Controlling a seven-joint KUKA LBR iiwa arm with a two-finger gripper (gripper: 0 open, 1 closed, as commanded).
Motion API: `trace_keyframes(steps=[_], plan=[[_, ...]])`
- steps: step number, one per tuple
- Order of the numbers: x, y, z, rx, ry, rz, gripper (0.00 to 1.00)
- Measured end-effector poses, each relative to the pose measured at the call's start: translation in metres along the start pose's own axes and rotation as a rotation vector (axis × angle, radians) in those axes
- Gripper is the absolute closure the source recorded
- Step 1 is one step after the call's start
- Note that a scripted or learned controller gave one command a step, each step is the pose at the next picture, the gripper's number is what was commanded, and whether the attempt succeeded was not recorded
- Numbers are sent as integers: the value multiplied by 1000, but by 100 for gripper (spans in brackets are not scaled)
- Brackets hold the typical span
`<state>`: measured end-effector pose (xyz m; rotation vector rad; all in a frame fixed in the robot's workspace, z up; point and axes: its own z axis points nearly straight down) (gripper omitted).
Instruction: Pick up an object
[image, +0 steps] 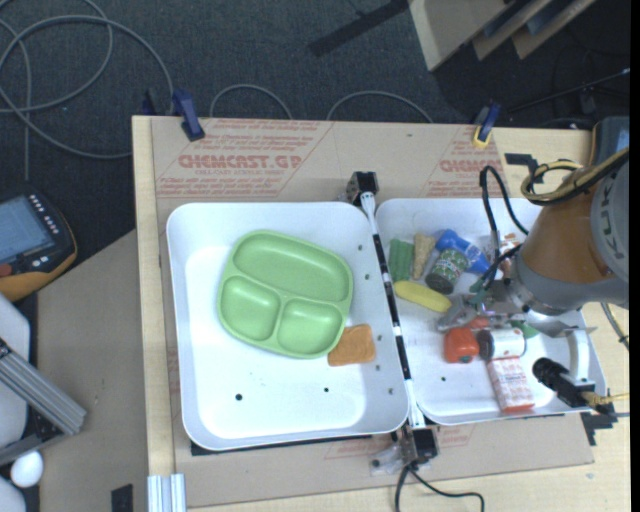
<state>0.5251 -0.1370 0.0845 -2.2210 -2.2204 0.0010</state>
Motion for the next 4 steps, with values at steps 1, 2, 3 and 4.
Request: trace_keyframes(steps=[1, 2, 3, 4], plan=[[0, 0, -10, -2, -1, 0, 100], [0, 0, -10, -1, 0, 0, 0], [-38, 59, -19, -3, -1, -1, 0], [40, 56, 0, 1, 2, -2, 0]])
